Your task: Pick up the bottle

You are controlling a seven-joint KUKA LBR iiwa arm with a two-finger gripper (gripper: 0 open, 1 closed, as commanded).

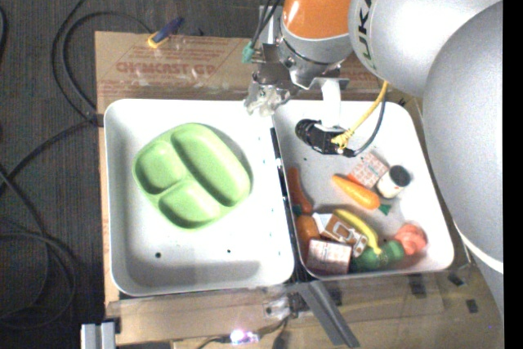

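Gripper (263,98) sits at the far edge of the bins, right over the divide between them; it is small and blurred, so whether it is released or clenched, or has anything in it, I cannot tell. Bottle (393,181) lies in the right bin (429,176) toward its right side, dark cap facing right, just beside a small checkered box (369,168) and a carrot (356,191), well apart from the gripper. Near end of that bin holds a banana (359,228) and a tomato (411,238); left bin (122,241) carries a green divided plate (192,174).
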